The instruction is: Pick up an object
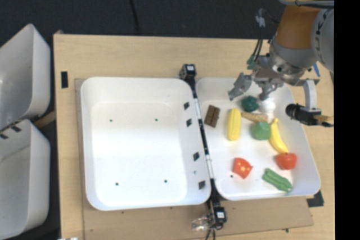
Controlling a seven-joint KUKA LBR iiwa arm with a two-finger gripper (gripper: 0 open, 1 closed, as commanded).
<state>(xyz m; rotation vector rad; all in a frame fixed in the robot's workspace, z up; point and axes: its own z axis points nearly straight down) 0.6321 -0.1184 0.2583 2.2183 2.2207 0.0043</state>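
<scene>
Nearest the camera in the right bin [308, 174], a green pepper [277, 180] lies by the front rim, with a red tomato [286, 161] and a red-orange piece [242, 167] just behind. Further back: a banana [277, 138], a green round item [261, 131], a yellow corn cob [234, 124] and a brown block [212, 116]. At the far side, the tool [255, 90] hangs fingers spread wide, gripping nothing, right above a dark green item [250, 103] and a white one [268, 105]. The left bin [90, 121] sits alongside on the surface [140, 45].
</scene>
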